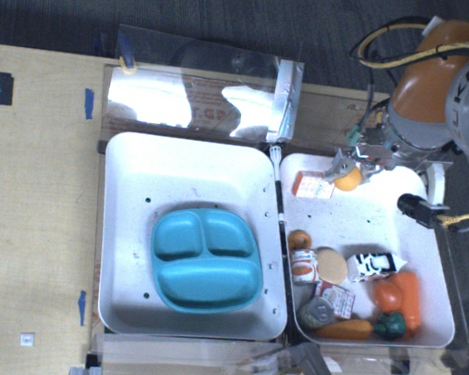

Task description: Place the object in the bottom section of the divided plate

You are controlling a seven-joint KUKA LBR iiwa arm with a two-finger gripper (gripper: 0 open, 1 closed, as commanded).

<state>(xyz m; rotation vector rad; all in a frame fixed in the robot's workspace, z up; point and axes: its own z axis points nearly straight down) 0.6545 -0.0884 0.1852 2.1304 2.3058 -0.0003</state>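
Observation:
The blue divided plate (206, 259) lies in the left bin (123, 212), two small sections at its top and one wide section (208, 284) at its bottom, all bare. My gripper (349, 171) hangs over the far left part of the right bin (442, 308), well right of the plate. Between its fingertips sits a small yellow-orange object (348, 180), on which the fingers are shut. A white and orange box (312, 185) lies just left of it.
The near half of the right bin holds several items: a brown round piece (299, 239), a can (304, 266), a black-and-white item (374, 264), an orange vegetable (398, 293) and a carrot (346, 327). A ridge (278, 229) separates the bins.

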